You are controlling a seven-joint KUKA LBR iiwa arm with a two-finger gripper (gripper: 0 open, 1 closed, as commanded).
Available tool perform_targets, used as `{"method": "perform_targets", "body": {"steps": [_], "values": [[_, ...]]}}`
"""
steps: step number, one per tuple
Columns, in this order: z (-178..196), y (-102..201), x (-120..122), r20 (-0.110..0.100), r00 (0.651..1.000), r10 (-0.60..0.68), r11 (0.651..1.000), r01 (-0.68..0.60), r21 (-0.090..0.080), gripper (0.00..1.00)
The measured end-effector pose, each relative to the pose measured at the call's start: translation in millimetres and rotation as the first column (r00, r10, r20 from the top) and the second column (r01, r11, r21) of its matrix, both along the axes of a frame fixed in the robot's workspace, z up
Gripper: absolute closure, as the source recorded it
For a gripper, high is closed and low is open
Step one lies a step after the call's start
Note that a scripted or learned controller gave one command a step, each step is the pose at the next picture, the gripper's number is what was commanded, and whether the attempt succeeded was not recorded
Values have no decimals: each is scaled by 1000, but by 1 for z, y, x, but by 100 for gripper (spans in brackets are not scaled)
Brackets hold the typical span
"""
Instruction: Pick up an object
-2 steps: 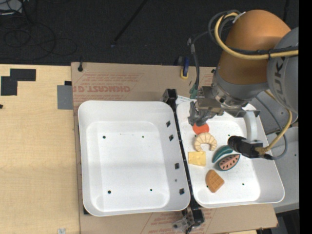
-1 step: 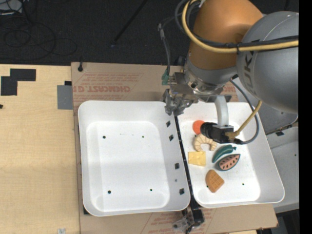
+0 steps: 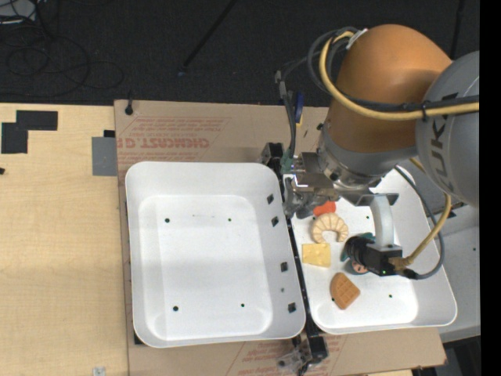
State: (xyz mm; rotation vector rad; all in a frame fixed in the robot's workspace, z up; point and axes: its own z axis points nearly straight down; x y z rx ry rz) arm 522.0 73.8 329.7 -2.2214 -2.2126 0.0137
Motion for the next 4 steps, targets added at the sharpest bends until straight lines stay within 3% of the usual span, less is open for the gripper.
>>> {"method": "perform_targets", "body": {"steps": [1,2,3,4], "values": [[-10,6,18,3,1000,5,1000,-5,-1,100],[17,46,0,5,1000,7,1000,-7,1,100],[-57,12,-46,-9,1000,0,1000,0,-3,100],[89,-3,-43,18,1000,3,1000,-3,1,100]]}}
